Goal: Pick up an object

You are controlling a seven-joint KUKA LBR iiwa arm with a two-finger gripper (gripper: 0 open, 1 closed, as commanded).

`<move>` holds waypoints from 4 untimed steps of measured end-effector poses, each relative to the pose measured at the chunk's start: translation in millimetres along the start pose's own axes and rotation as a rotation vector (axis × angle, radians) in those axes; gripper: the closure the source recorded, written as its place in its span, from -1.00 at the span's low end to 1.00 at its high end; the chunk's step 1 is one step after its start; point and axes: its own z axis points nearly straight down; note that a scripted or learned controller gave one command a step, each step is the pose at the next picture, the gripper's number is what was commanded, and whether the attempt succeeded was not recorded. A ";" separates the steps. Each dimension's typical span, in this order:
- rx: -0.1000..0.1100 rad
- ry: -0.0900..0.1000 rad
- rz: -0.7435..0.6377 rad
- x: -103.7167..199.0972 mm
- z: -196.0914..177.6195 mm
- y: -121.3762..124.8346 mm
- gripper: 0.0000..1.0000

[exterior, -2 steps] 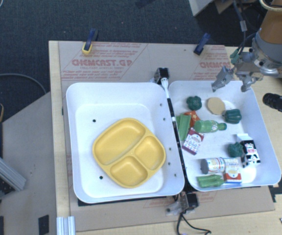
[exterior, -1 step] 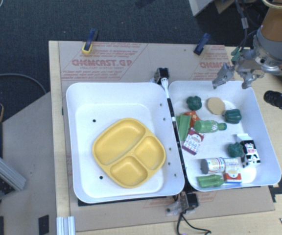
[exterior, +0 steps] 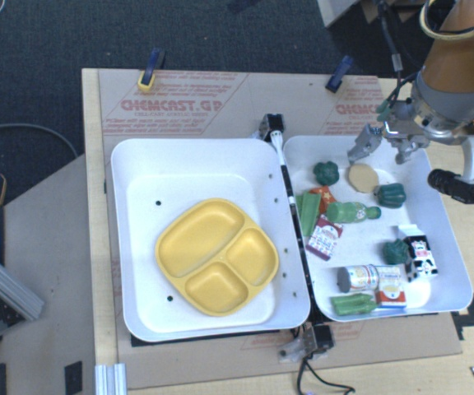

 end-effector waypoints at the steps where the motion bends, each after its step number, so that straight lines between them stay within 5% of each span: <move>1: 0.000 0.000 -0.001 -2.3 43.6 1.7 -1.00; 2: 0.001 0.001 -0.001 0.1 106.9 -1.7 -1.00; 3: -0.006 -0.001 -0.001 0.3 118.4 -0.8 -1.00; 4: -0.008 -0.002 0.000 0.0 106.9 -0.3 1.00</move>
